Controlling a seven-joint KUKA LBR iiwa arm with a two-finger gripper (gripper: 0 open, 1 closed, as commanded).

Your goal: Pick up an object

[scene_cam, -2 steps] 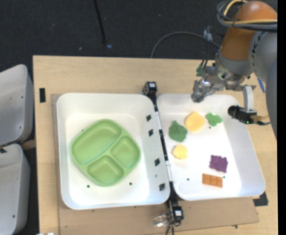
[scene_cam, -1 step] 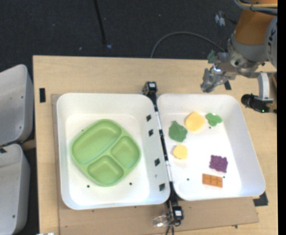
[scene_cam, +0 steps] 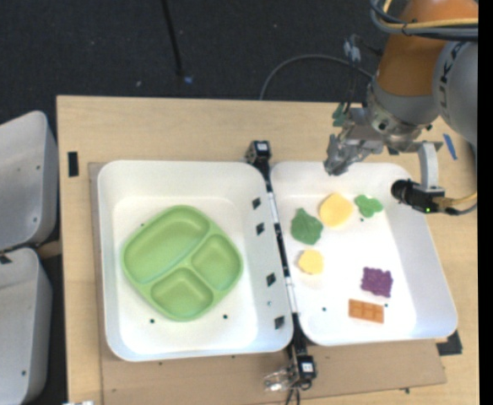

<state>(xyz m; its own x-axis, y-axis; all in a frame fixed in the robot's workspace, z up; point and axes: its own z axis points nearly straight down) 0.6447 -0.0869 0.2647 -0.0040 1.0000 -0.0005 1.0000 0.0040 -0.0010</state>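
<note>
Nearest me in the right bin (scene_cam: 428, 310) I see an orange brick (scene_cam: 365, 311), then a purple block (scene_cam: 376, 281) just beyond it. Further in sits a small yellow piece (scene_cam: 311, 262), then a dark green piece (scene_cam: 306, 226), a larger yellow piece (scene_cam: 335, 210) and a small green piece (scene_cam: 367, 205). The left bin (scene_cam: 111, 310) carries a green divided plate (scene_cam: 181, 263). At the far rim of the right bin my tool (scene_cam: 339, 160) hovers over the bench (scene_cam: 187, 129), holding nothing; I cannot tell how wide it stands
</note>
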